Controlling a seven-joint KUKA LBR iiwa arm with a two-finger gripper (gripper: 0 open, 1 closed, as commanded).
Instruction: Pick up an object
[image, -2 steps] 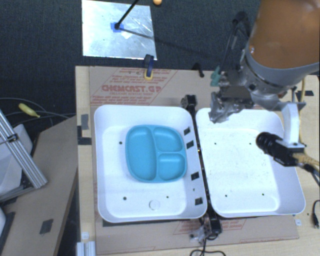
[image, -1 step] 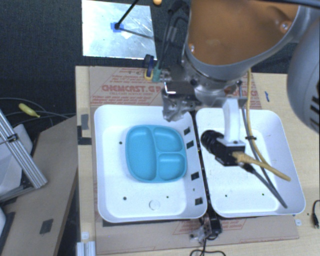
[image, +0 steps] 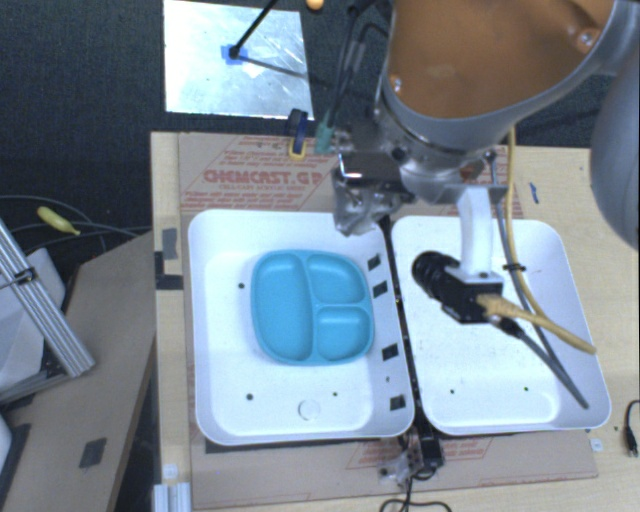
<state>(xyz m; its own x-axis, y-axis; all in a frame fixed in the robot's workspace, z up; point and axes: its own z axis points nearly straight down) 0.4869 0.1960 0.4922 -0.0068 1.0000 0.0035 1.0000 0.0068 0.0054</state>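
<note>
**Two bins, one blue plate, arm overhead**

Two shallow white bins sit side by side on the surface, which is lined with printed cardboard. Above them looms the arm, its big orange band and grey housing covering the top right of the view. It reaches down toward the far edge of the bins, near the divide between them.

The left bin holds the plate, a light blue sectioned dish with three compartments, lying flat a little toward the bin's far right part and well apart from the near rim. The right bin holds no loose object that I can make out; over it hang a black camera-like unit on a white bracket, with a yellow cable and a dark one trailing toward the right.

The end effector shows as a grey metal block with a tip hanging just over the far rim where the two bins meet, beside the plate's far right corner but apart from it. Whether it is open or closed cannot be told from this angle, and nothing is visibly gripped
</note>
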